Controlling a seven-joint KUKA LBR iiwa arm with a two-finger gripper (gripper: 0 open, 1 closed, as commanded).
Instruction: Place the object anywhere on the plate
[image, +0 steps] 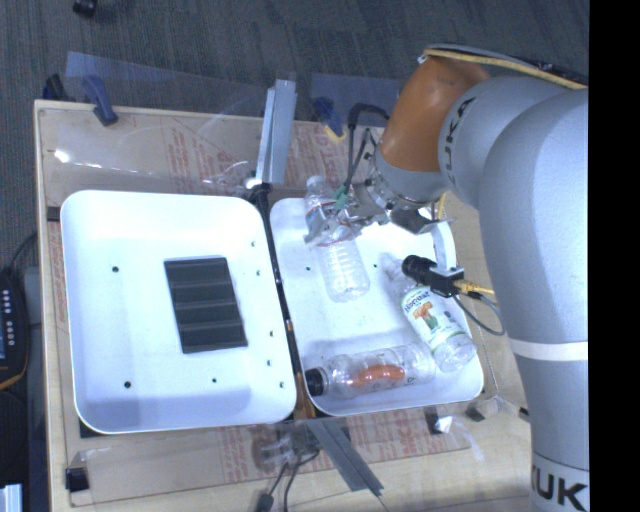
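Camera view, object: clear plastic bottle (340, 262) lying near the far edge of the right white bin (300, 340); judged light, smooth, crushable, best pinched across its ribbed middle.
Camera view, target: dark ribbed rectangular plate (205, 304) at the centre of the left white bin (100, 230).
Camera view, arm: grey arm (520, 200) bent over the right bin's far edge, claw (340, 215) at the bottle's neck end; grip state cannot be told.

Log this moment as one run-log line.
arm: over right bin | hand: at clear bottle | dark plate: left bin, bare
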